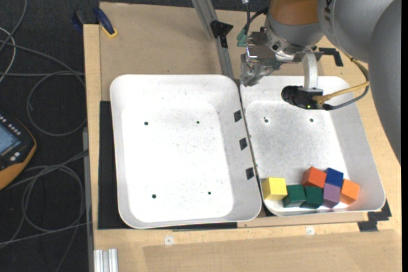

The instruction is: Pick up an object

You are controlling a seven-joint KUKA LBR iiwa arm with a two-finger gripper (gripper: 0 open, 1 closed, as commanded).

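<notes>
Gripper (254, 76) hovering high over right bin (357, 137), jaw state untellable, nothing seen held. Approach pending: next move needs descending toward blocks (312, 189).

Two bins sat side by side on the bench (159, 28). Left bin (127, 92) lay beside right bin (357, 137), rims touching. Blocks (312, 188) clustered in right bin's near corner. End effector (254, 76) hung over the far end of the shared rim.
</notes>
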